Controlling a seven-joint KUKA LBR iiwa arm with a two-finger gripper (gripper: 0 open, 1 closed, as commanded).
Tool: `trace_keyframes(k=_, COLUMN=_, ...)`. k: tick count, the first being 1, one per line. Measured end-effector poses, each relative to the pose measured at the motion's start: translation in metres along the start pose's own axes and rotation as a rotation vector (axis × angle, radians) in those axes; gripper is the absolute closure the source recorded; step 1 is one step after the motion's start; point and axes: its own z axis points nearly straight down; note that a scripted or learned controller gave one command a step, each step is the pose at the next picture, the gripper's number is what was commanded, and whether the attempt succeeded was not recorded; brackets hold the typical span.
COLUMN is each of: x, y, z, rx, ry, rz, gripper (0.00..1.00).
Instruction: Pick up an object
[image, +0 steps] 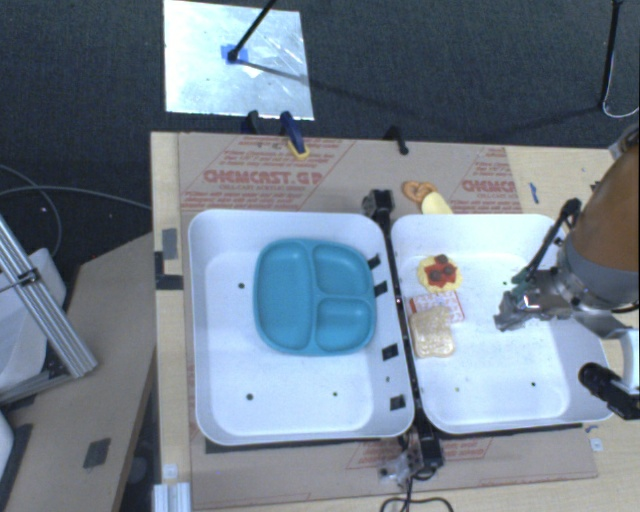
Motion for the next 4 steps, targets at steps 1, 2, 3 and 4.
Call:
trace_keyframes(k=1, x=0.097, y=0.001, z=-0.066, rx=-0.003, ry=0.006, rz=-0.016, gripper=1.0)
trace_keyframes(k=2, x=0.132, y=0.001, z=-0.163, rx=-0.006, ry=0.006, rz=-0.011, gripper=1.0)
trace_keyframes(k=3, x=0.243, y=-0.001, z=-0.143, rx=0.006, ry=0.006, rz=-0.016, gripper=1.0)
trace_keyframes(k=4, x=0.212, y=0.016, z=-0.305, rx=-0.014, ry=0.009, rz=-0.005, gripper=1.0)
